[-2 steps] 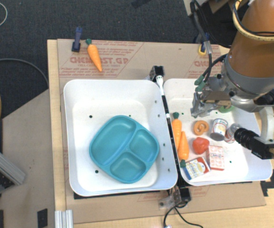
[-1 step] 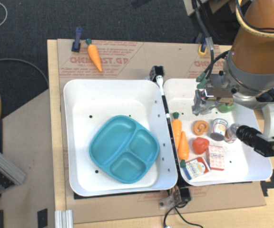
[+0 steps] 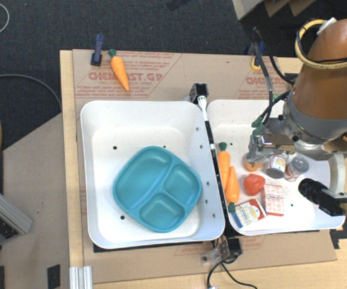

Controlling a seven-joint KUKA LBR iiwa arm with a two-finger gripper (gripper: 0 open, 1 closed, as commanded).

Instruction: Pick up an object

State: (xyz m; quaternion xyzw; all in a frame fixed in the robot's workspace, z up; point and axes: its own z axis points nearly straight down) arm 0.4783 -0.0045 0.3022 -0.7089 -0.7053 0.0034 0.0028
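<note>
Now reaching down into the right bin (image 3: 318, 224), gripper (image 3: 259, 155) low beside the tomato (image 3: 254, 183) and carrots (image 3: 226, 173), finger spread impossible to judge; next, probably settling over one piece, closing on it, then lifting clear.

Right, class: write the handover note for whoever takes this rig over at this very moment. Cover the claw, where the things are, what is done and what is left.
Claw: down in the right bin, near its left-middle; whether it is open or shut cannot be told, and nothing is seen in its grip.
Right bin: two carrots along the left wall, a red tomato, a red-and-white carton, a small packet, and small cans under the wrist.
Left bin: a teal divided plate.
Bench: another carrot outside the bins.
Done: the arm has reached the bin.
Left: grasp and lift any one object.
</note>
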